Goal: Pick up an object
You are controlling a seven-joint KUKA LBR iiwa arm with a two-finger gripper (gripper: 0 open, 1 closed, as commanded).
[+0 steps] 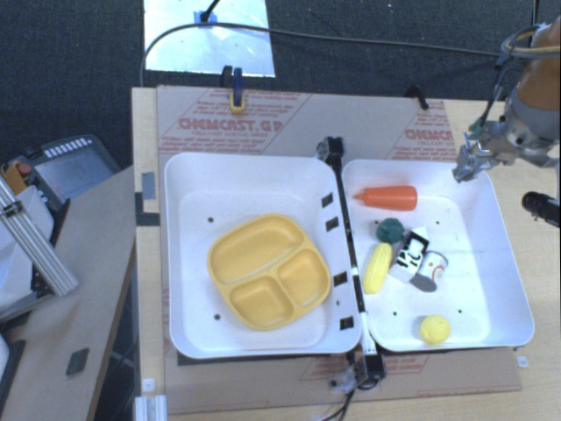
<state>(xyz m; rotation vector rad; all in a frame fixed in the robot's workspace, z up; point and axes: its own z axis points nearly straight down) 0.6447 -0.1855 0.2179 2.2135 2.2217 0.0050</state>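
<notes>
Gripper (pixel 467 167): at right bin's (pixel 500 235) far rim; finger spread, I cannot tell.
Risk: carrot (pixel 387 197) rolls away; clustered banana (pixel 378 267), can (pixel 424 270) get nudged.

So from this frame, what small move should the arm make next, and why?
Probably shift the end effector toward the view's left and down over the orange carrot, the nearest item. The end effector sits at the right bin's upper right edge, above the items, holding nothing.
</notes>
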